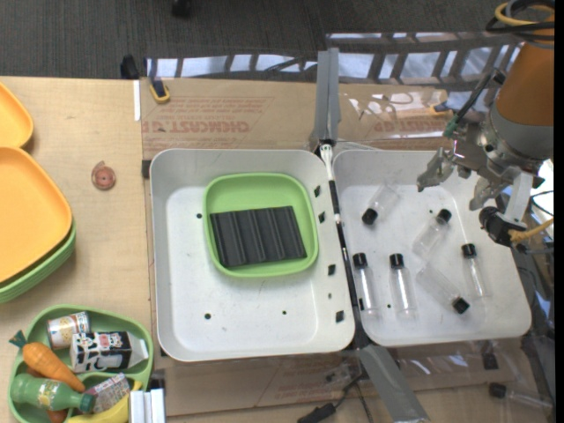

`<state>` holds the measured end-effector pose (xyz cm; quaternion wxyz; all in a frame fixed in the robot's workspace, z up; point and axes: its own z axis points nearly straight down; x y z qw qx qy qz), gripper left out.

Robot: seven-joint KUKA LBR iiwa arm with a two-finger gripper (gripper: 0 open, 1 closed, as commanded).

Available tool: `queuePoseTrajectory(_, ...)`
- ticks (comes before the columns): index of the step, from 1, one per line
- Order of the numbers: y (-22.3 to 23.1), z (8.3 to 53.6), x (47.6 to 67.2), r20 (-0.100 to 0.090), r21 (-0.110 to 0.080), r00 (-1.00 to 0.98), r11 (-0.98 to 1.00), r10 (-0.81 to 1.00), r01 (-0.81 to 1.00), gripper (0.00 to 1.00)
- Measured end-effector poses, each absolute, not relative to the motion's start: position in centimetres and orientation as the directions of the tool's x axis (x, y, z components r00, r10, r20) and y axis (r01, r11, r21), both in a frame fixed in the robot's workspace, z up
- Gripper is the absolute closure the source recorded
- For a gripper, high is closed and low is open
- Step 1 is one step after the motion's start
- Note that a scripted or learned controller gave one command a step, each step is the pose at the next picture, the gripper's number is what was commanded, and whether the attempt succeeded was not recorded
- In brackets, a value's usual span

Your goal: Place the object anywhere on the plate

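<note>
A green square plate (pixel 300 192) lies in the left bin (pixel 176 315) with a dark ridged mat (pixel 258 235) on it. In the right bin (pixel 502 320) lie several clear vials with black caps, among them one (pixel 381 203) near the top left, one (pixel 434 233) in the middle and one (pixel 473 270) at the right. My gripper (pixel 456 183) hangs over the bin's upper right part. It is open, with nothing between its fingers (pixel 429 173), and the middle vial lies just below it.
Stacked orange plates (pixel 31 210) and a green bowl of toy food (pixel 75 364) sit on the wooden table to the left. A small pink disc (pixel 104 176) lies near the left bin. Cardboard (pixel 229 117) lies behind the bins, and a metal rail (pixel 405 55) runs behind that.
</note>
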<state>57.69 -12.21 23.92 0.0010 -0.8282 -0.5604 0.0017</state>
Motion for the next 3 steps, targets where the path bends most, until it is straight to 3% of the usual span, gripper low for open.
queuePoseTrajectory(1,-11.7,24.2,58.0,-0.004,-0.002,0.573,-0.573,0.82,0.82,0.0)
queuePoseTrajectory(2,-6.7,22.2,58.6,-0.005,-0.004,0.73,-0.73,0.684,0.684,0.0)
queuePoseTrajectory(3,3.8,19.9,59.1,-0.006,-0.004,0.74,-0.74,0.673,0.673,0.0)
